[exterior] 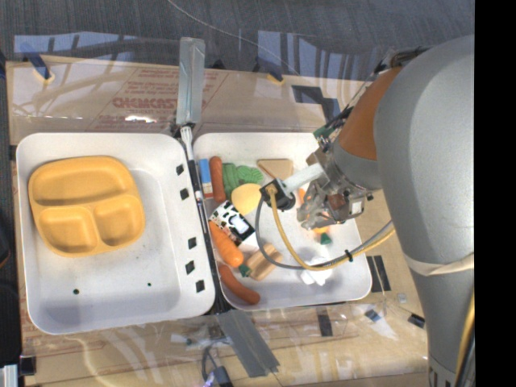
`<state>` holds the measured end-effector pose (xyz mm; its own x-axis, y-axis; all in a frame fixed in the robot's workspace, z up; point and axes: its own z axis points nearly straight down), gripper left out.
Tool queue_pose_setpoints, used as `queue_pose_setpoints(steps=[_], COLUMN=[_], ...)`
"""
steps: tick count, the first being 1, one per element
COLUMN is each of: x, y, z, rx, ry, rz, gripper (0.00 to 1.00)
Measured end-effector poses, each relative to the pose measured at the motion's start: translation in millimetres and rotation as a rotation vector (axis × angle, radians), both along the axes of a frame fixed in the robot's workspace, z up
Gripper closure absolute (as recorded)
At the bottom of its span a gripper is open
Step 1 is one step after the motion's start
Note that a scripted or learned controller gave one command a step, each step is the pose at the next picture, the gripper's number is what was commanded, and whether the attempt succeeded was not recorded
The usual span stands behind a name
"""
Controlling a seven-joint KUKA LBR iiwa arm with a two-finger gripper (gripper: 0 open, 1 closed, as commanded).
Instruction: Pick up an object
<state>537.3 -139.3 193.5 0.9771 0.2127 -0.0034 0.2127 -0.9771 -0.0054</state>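
— Where's the hand [326, 210]?
— Low in the right bin [355, 285], beside the toy food: carrot [227, 248], sausage [242, 289], yellow lemon [246, 196].
— Holding anything?
— Can't tell.

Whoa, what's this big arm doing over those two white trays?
It's a robot arm trying to pick something up. Its gripper is down inside the right bin, over a jumble of toy food, including a carrot and a sausage. The left bin holds a yellow divided plate.
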Motion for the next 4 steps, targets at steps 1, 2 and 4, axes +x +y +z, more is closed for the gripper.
queue_pose_setpoints(steps=[1, 2, 4], x=[-58.9, -60.5, -59.3], y=[-11.3, -37.1, -71.3], z=[21.0, 45.3, 79.7], rx=[-0.003, -0.003, -0.004], ry=[0.000, -0.002, -0.005], rz=[-0.006, -0.007, -0.006], gripper=[1.00, 1.00, 1.00])
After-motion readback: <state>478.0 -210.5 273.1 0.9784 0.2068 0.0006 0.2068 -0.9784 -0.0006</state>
